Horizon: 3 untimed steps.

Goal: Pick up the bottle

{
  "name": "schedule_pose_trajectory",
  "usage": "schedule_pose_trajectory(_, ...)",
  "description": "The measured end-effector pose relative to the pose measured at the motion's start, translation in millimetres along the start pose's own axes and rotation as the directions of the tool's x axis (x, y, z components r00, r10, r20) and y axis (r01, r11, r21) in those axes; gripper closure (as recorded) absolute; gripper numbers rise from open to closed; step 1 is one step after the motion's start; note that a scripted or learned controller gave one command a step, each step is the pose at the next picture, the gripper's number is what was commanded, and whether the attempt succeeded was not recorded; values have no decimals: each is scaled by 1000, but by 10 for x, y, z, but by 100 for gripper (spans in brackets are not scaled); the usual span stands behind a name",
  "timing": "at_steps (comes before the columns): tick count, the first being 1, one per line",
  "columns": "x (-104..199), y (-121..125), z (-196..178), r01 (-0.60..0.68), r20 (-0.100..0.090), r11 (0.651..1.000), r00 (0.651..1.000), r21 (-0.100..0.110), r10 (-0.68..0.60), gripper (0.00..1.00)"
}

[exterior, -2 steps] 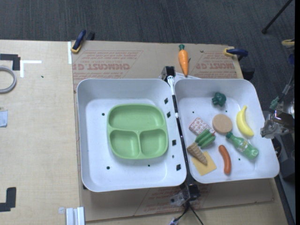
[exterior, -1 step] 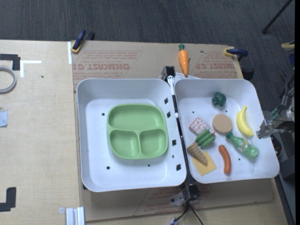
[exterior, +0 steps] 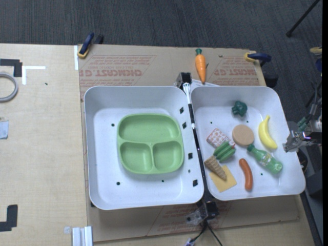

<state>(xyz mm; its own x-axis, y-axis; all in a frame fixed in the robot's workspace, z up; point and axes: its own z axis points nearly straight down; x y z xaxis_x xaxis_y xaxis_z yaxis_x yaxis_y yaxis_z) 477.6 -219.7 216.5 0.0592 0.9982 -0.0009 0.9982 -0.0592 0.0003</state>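
The green bottle [exterior: 265,159] lies on its side in the right bin [exterior: 285,111], near the bin's right wall and toward its front edge. Its thin neck points up and left at the round tan cookie [exterior: 243,135]. The yellow banana [exterior: 266,132] lies just above the bottle, close to the same wall. The red sausage [exterior: 246,173] lies just left of the bottle, near the front edge.

More toys fill the left half of this bin. There is an ice cream cone [exterior: 216,168] on a yellow cheese slice [exterior: 224,180], a green pickle [exterior: 224,151], and a pink checked wafer [exterior: 217,137]. A small broccoli [exterior: 239,108] sits near the back edge.

The claw [exterior: 299,140] hangs just outside the right wall of the bin, beside the banana and the bottle. It has nothing in it. I cannot tell how it is set.

The left bin [exterior: 97,152] holds a green tray [exterior: 150,143]. A toy carrot [exterior: 200,64] lies on the bench behind the bins.
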Motion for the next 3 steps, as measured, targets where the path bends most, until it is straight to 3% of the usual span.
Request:
schedule_pose_trajectory(2,2,0,-65,92,1,996,996,0,-92,100)
schedule_pose_trajectory(3,-25,2,9,483,-1,875,875,0,-483,100)
